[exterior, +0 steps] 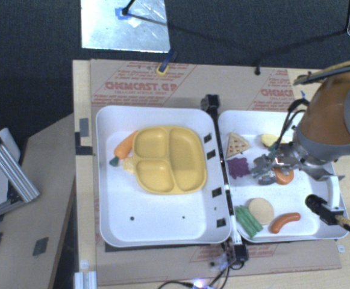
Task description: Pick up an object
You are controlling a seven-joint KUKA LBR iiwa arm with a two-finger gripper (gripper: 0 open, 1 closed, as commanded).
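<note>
The gripper [266, 166] hangs low over the right bin [325, 229], its metal tip pointing toward the divider between the two bins; the fingers are a small, blurred cluster and I cannot tell whether they are parted or closed, or whether anything sits between them. Taking the gripper as the landmark: a purple piece [239, 167] lies just beside its tip on the divider side, close enough that contact cannot be ruled in or out. An orange piece [284, 176] sits right under the gripper's body on the arm side, partly covered by it. A pizza slice [237, 143] lies a little beyond the purple piece, toward the far rim. A yellow piece [269, 140] lies near the far side of the gripper, beside the arm [334, 122]. On the near side, a tan round [261, 209] rests apart from the gripper, with a green piece [247, 219] touching it on the divider side and a sausage [284, 221] near it on the other side. Well away from the gripper, in the left bin [132, 221], a yellow tray [167, 159] lies flat with a carrot [125, 145] against its far-left edge. Both bins rest on the counter [54, 179].
</note>
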